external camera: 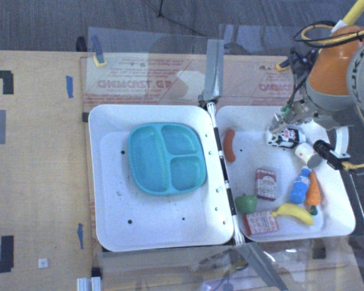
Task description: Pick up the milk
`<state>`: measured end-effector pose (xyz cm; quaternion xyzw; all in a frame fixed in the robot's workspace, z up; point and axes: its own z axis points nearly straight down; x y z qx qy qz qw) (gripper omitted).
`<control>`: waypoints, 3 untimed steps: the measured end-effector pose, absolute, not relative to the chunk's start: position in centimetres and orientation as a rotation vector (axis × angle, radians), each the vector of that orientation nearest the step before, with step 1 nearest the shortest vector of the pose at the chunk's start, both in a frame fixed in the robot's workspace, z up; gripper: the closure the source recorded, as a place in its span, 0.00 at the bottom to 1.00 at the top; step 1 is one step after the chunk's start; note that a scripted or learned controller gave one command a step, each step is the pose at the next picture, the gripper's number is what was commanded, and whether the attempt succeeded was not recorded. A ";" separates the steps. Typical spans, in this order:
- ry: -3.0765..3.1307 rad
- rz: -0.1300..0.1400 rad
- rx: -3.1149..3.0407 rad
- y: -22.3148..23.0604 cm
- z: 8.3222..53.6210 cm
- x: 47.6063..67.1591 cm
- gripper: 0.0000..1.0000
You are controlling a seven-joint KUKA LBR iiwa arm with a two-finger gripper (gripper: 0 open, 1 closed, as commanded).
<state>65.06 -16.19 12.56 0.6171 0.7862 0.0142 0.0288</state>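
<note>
Camera view, read from its near edge upward: the right bin (337, 226) holds a red-and-white packet (262, 222) at the bottom, a green pepper-like piece (246, 203) just left of it, and a banana (295, 213) lying slantwise to its right. Above those sit a small red box (266, 183), a blue bottle (299, 187) and an orange carrot (314, 190) beside the bottle. A hot dog sausage (229, 145) lies upright along the bin's left wall. In the left bin (103, 162) rests a teal divided plate (167, 157), well apart from everything else. Farther up, near the top right corner of the right bin, lies the milk (285, 137), a small black-and-white cow-patterned carton on its side, its long axis running roughly left to right across the view. The gripper (285, 123) hangs directly over it, coming in from the upper right under the orange band of the arm (333, 71); the carton lies just below and slightly toward the near side of the fingers, so close that touching or apart cannot be settled. Whether the fingers are spread or closed cannot be told, as the wrist hides them. I judge that a grasp across the carton's short side is what the next move calls for, on the pale wooden counter (36, 162) rig.
</note>
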 end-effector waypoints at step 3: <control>2.416 0.047 1.904 -16.5 13.8 65.2 0.00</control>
